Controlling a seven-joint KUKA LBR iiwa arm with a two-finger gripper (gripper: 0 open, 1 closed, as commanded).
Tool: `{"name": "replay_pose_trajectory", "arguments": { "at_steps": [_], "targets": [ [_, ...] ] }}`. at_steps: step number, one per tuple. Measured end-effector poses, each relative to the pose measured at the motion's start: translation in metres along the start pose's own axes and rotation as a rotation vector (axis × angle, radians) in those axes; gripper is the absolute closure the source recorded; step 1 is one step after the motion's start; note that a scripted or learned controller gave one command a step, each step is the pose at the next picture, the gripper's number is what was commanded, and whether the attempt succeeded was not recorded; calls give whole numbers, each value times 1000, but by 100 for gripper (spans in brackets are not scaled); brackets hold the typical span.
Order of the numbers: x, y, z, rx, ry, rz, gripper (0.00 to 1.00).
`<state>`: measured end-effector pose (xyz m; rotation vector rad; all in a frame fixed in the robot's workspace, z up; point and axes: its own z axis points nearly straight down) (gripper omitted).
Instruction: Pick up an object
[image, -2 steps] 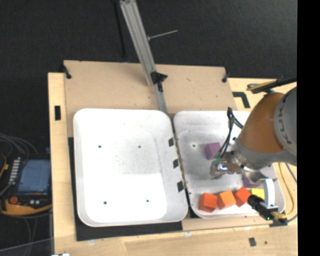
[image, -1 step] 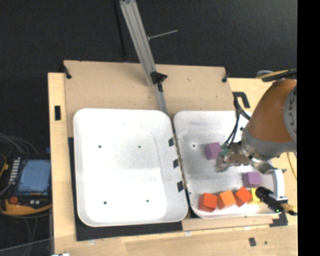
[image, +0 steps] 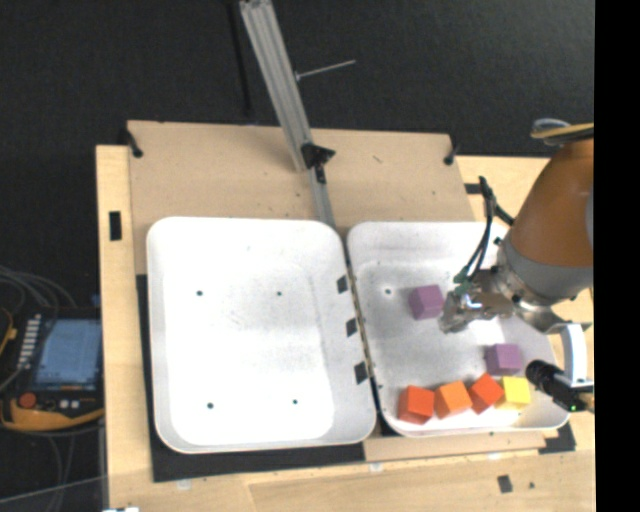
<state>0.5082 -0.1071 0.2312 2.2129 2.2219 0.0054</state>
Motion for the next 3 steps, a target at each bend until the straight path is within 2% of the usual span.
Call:
{"name": "replay_pose_trajectory", "arguments": {
  "at_steps": [1,2,3],
  "targets": [
    [31,27,2,5,2,1,100],
    [72,69,0,3,2,-3,100],
    [123,95,-10,3,3,-4,100]
  ]
}}
